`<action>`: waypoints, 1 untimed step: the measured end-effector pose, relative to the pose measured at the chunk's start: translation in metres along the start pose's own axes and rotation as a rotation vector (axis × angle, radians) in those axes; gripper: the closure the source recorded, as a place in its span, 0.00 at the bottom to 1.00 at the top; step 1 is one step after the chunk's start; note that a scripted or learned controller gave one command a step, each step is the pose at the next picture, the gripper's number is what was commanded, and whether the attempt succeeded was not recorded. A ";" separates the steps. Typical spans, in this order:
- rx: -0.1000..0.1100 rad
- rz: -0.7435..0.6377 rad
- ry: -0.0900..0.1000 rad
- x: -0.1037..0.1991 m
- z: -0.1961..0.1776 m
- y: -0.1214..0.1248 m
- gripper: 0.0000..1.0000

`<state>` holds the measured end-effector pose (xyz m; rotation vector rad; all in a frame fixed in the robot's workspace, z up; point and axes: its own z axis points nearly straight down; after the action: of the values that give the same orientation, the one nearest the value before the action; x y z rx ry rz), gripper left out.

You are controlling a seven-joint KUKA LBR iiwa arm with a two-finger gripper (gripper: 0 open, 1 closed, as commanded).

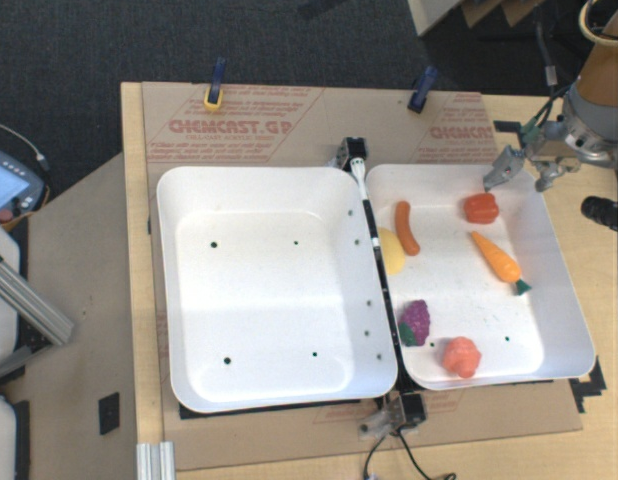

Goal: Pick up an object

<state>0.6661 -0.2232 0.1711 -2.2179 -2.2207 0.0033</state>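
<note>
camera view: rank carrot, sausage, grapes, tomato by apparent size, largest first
1. carrot, the longest of the four.
2. sausage, nearly as long but thinner.
3. grapes and tomato: these look about alike, so I won't rank them. The grapes lie nearer the camera, which may inflate them slightly.

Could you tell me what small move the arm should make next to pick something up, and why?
Probably a short drop straight down onto the red tomato-like piece. The gripper hovers with jaws spread above the right bin's far corner, holding nothing, and that piece lies nearest, just below and left of it in the view, apart from the carrot.
</note>
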 end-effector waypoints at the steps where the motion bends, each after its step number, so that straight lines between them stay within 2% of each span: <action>1: 0.002 -0.001 0.008 0.003 0.073 0.001 0.00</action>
<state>0.6665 -0.2202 0.0984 -2.2112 -2.2167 -0.0032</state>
